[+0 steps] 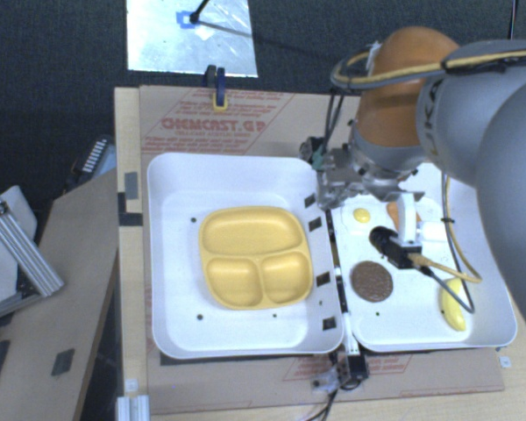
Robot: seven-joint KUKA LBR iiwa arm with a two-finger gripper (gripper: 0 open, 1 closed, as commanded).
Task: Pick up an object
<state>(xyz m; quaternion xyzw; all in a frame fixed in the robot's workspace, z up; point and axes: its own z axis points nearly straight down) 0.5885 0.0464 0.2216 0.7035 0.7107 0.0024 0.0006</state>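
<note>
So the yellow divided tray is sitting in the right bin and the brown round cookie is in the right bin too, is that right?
Not quite. The camera view shows the yellow divided tray in the left bin, not the right one. The brown round cookie is in the right bin, as you said.

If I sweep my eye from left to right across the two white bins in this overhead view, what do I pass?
Left bin → yellow divided tray → brown round disc in the right bin → yellow banana-like piece. The small items under the arm overlap too much to order.
</note>
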